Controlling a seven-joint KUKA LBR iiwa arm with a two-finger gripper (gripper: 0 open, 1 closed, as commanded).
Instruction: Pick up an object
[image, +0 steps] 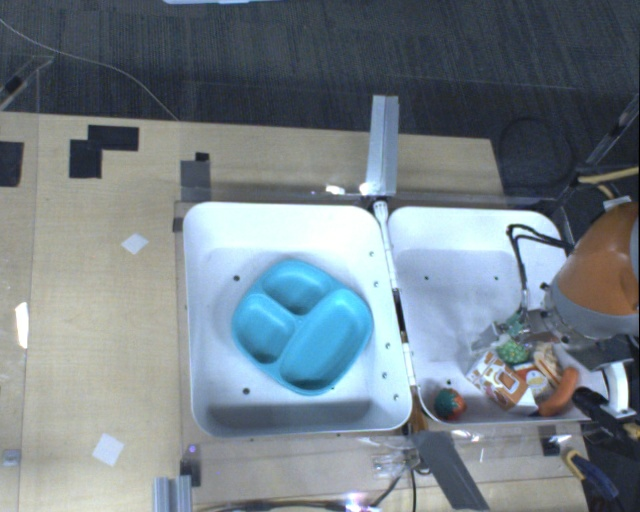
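Observation:
In the right bin, a small pile lies near the front right corner. It holds an orange-and-white packet, a green knobbly item and an orange sausage-shaped piece. A little red-and-green ball rests apart at the front left corner. My gripper hangs low over the pile's back edge, right by the green item. The grey wrist and orange band rise above it on the right. The wrist hides the gripper's tip.
The left bin holds a blue divided plate at its middle. A metal divider separates the two bins. A black cable loops over the right bin's back right part.

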